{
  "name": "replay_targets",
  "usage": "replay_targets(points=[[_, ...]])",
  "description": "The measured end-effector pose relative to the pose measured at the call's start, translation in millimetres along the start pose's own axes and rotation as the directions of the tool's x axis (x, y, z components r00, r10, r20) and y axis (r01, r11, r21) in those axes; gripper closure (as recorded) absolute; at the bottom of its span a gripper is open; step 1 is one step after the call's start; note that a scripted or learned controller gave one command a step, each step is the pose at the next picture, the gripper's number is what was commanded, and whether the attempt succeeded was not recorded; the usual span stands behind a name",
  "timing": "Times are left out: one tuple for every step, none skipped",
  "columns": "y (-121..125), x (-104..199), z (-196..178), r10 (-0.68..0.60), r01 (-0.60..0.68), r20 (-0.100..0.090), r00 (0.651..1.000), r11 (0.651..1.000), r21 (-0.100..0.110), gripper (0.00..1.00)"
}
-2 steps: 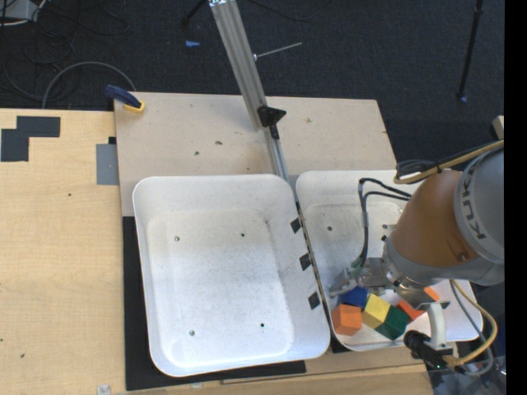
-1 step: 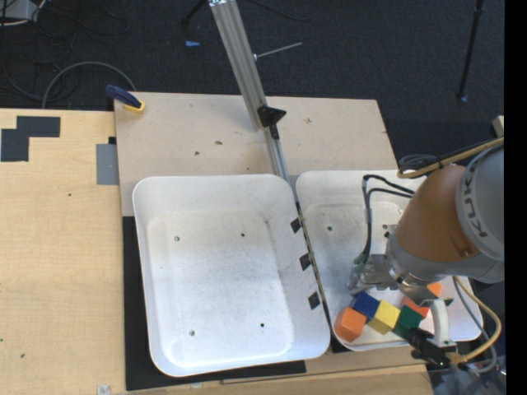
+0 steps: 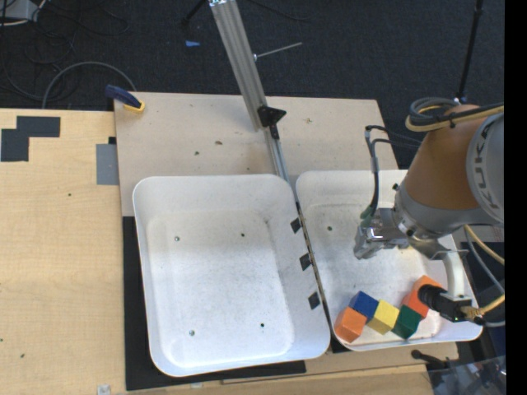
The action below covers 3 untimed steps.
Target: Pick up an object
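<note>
Partial letters "KU" on grey arm (image 3: 487, 167) housing.

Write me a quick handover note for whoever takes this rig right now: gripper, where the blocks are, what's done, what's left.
Gripper: over the right bin, above its middle, nothing visible between its fingers; open or shut is unclear from this angle.
Blocks: all in the right bin's near corner, bunched together: orange block, blue block, yellow block, green block, and a red-orange block by the near right edge.
Done: no pick so far.
Left: bring the gripper down on one block, close and lift. The tight cluster may make a clean grasp hard.
</note>
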State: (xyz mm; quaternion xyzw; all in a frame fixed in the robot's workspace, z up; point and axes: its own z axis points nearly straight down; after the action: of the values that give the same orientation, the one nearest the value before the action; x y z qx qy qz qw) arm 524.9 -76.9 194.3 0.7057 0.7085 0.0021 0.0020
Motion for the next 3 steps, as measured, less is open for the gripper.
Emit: replay_targets(points=[[-37.1,28.0,-91.3,0.001,-0.001,-0.001,1.0,1.0,0.001,1.0],[-17.1,77.0,-101.1,-0.002,0.002,-0.002,1.0,1.0,0.007,1.0],[-21.6,69.1,-58.7,0.005,-0.005,0.0,1.0,1.0,0.014,1.0]])
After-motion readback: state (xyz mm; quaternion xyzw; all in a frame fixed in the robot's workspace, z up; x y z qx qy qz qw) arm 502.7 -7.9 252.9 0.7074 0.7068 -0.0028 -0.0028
